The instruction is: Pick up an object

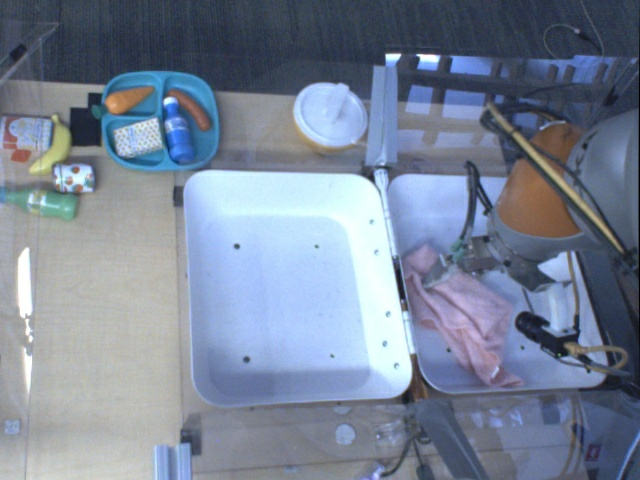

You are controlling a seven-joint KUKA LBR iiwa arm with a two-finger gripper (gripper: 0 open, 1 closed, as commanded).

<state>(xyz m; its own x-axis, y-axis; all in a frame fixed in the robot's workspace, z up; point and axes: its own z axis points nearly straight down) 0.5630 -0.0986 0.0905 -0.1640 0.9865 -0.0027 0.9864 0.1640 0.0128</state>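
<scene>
Reaching in from the right, the grey arm (pixel 600 178) with its orange band hangs low over the right bin (pixel 440 193), and its claw (pixel 462 259) sits right down at the upper edge of a pink cloth (pixel 465 313). The claw touches the cloth's crumpled top, but whether it is spread or pinched I cannot tell; the wrist hides too much. The cloth lies spread across the middle of that right bin, trailing toward the bin's near edge, with one fold bunched up close to the divide between the two bins. A black cable (pixel 545 333) with a plug end dangles just right of the cloth, over the bin floor, and a tan rod (pixel 550 173) crosses in front of the arm's orange part.

Over to the left bin (pixel 285 283): plain white floor with a few small dark holes.

Beyond the bins, on the wooden counter (pixel 100 318), a blue divided plate (pixel 200 98) carries a toy carrot (pixel 130 98), a blue bottle (pixel 178 128), an orange-red sausage shape and a speckled block. Left of the plate sit a banana (pixel 55 146), a small carton (pixel 25 133), a patterned can (pixel 73 177) on its side and a green bottle (pixel 40 202) lying flat. A white lidded tub (pixel 330 115) stands behind the left bin's far right corner. A metal frame (pixel 500 73) rises behind the right bin, and dark carpet (pixel 250 13) runs along the far side of the counter.
</scene>
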